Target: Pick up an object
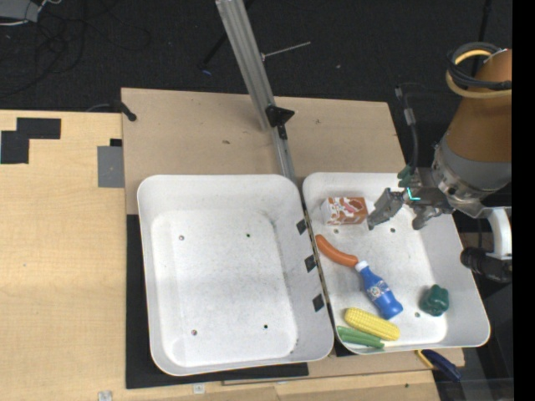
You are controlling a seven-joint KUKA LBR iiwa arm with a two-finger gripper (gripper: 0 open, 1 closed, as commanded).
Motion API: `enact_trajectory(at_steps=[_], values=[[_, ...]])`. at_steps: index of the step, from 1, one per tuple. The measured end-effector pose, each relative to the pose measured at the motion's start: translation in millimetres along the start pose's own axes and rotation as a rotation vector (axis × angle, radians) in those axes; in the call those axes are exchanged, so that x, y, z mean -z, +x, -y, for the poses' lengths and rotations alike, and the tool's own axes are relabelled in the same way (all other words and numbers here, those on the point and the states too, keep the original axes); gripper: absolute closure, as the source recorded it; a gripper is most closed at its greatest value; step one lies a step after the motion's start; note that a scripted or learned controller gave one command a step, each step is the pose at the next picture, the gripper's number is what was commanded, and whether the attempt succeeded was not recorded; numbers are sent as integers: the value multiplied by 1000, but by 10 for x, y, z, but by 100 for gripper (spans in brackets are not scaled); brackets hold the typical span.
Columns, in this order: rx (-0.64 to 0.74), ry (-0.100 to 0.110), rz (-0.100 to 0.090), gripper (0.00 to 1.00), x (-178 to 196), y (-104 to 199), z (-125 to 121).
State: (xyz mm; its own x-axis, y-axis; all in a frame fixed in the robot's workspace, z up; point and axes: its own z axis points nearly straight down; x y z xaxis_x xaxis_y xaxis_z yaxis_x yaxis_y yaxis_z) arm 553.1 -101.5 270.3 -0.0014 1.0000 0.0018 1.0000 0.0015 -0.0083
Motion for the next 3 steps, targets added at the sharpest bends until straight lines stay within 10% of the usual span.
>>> enact_trajectory(at_steps=[3], values=[[-2,1,0,0,-1045,-1,147]])
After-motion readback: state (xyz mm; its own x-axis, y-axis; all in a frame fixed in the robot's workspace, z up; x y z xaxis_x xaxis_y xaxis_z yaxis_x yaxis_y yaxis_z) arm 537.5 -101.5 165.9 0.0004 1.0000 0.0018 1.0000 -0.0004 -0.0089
